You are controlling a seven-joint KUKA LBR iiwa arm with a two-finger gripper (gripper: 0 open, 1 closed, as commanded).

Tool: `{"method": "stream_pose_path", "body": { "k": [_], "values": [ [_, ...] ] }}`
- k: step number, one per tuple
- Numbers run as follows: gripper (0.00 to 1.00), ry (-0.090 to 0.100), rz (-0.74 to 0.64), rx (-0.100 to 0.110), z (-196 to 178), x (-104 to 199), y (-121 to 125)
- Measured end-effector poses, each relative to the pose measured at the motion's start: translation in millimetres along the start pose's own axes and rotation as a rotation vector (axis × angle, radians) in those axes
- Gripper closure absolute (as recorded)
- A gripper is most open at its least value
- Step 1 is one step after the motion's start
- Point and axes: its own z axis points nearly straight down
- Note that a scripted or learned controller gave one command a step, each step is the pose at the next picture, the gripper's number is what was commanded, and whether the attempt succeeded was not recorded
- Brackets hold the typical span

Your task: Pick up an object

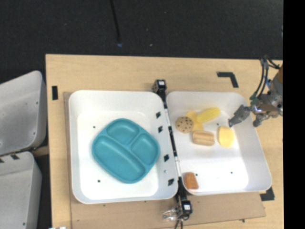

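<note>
Nearest us we see an orange block in the right bin, then a bread roll, cookie, yellow lemon and corn cob, and the gripper, fingers spread, holding nothing.

Two bins side by side, mid-frame. Left bin: divided tray at centre. Right bin: cookie, corn, bread roll and lemon clustered upper centre; small block in lower-left corner. Gripper over upper-right edge.
</note>
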Motion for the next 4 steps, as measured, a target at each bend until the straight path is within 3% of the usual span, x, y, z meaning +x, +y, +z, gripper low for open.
{"method": "stream_pose_path", "body": {
  "k": [1,2,4],
  "values": [
    [0.00,-0.003,-0.003,-0.011,-6.6,0.5,2.5],
    [0.00,-0.002,-0.002,-0.007,53.7,7.0,2.9],
    [0.00,-0.005,0.005,-0.014,137.8,6.5,9.8]
  ]
}}
